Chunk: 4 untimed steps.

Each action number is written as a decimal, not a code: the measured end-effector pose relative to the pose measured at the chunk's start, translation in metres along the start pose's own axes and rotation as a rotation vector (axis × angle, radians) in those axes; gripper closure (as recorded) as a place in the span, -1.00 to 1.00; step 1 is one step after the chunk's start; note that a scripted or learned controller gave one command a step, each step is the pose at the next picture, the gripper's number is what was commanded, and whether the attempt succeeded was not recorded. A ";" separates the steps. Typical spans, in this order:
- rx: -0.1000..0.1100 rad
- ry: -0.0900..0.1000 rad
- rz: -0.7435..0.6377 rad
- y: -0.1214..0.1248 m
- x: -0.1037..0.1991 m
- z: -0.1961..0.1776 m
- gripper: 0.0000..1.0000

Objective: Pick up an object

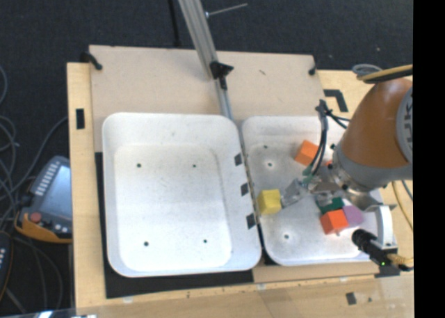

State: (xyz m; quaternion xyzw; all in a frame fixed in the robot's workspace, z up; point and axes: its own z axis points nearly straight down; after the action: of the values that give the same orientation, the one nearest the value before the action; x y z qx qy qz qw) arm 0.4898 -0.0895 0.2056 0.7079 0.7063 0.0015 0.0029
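Camera view: yellow cube just left of the end effector, its grip state seemingly unreadable.

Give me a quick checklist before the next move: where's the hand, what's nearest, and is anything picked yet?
1. Hand over the right bin: ok.
2. Target in reach: yellow block lies just beside the hand, near the bin's left wall: ok.
3. Something held between the fingers: cannot tell; the wrist hides much of the hand.
4. Other pieces accounted for: orange block behind the hand, red-orange block, green piece and lilac piece under the arm: ok.
5. Left bin free to receive: ok.
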 end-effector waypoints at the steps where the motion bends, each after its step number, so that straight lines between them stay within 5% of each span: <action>1: 0.001 -0.003 0.001 0.018 -0.063 -0.025 -1.00; 2: -0.018 -0.009 -0.005 0.019 -0.076 0.078 -1.00; 4: -0.013 -0.009 0.000 0.033 -0.074 0.090 -1.00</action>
State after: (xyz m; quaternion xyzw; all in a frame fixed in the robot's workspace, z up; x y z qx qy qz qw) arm 0.5234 -0.1641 0.1159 0.7079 0.7063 0.0027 0.0106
